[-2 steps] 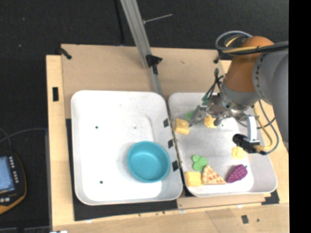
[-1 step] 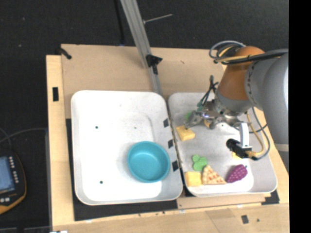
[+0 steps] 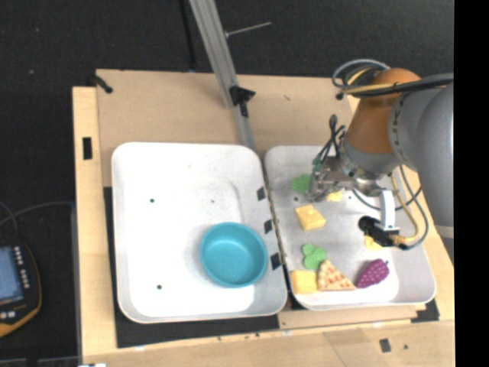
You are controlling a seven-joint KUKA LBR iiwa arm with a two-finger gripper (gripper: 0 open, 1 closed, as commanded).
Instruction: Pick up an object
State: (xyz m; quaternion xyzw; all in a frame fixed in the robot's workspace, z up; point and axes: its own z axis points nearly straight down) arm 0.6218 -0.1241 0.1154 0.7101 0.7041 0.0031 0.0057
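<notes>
One pizza slice (image 3: pixel 333 277), two bins (image 3: pixel 183 159)

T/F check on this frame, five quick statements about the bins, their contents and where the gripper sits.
1. The blue bowl sits in the left bin. True.
2. The purple grapes lie in the left bin. False: they lie in the right bin, near its front corner.
3. The gripper is over the right bin. True.
4. The pizza slice lies beside the bowl. False: it is in the right bin, between a yellow block and the grapes.
5. The cheese wedge lies in the right bin. True.
</notes>
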